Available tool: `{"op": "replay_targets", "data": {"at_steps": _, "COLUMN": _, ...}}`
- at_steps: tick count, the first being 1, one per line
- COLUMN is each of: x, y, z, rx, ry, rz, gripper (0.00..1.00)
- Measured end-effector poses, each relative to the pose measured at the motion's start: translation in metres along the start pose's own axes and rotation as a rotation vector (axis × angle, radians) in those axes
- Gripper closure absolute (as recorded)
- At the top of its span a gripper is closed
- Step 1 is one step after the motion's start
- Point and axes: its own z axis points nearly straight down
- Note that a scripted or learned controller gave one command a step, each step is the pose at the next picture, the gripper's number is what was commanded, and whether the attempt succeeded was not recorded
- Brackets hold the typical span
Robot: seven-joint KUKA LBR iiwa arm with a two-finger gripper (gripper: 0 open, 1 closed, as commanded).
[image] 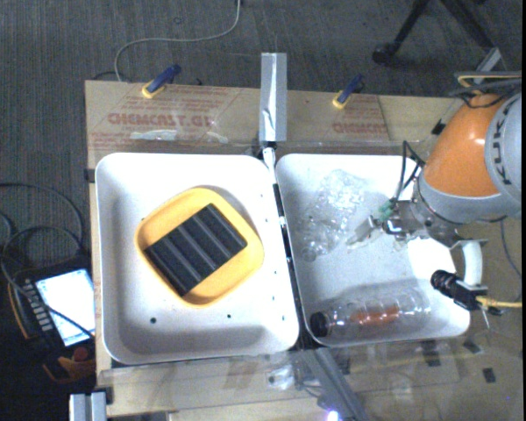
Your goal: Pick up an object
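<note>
The arm (473,160) covers the right bin's (289,235) far right corner, and its gripper (387,224) is too blurred to read. The crumpled clear plastic (333,209) may be a bag.

Chunky grey arm (473,202) with a big rounded orange band (460,160), black lettering on the grey shell, thin black cables (409,167) trailing off it.
</note>
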Motion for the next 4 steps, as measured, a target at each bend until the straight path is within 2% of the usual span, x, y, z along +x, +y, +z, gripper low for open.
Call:
{"op": "replay_targets", "data": {"at_steps": 1, "x": 0.042, "y": 0.063, "z": 0.027, "rx": 0.0, "ry": 0.0, "rz": 0.017, "gripper": 0.0}}
{"op": "replay_targets", "data": {"at_steps": 2, "x": 0.049, "y": 0.065, "z": 0.059, "rx": -0.011, "ry": -0.004, "rz": -0.068, "gripper": 0.0}}
{"op": "replay_targets", "data": {"at_steps": 3, "x": 0.035, "y": 0.132, "z": 0.033, "rx": -0.001, "ry": -0.002, "rz": -0.02, "gripper": 0.0}}
{"op": "replay_targets", "data": {"at_steps": 4, "x": 0.042, "y": 0.113, "z": 0.059, "rx": -0.012, "ry": -0.006, "rz": -0.129, "gripper": 0.0}}
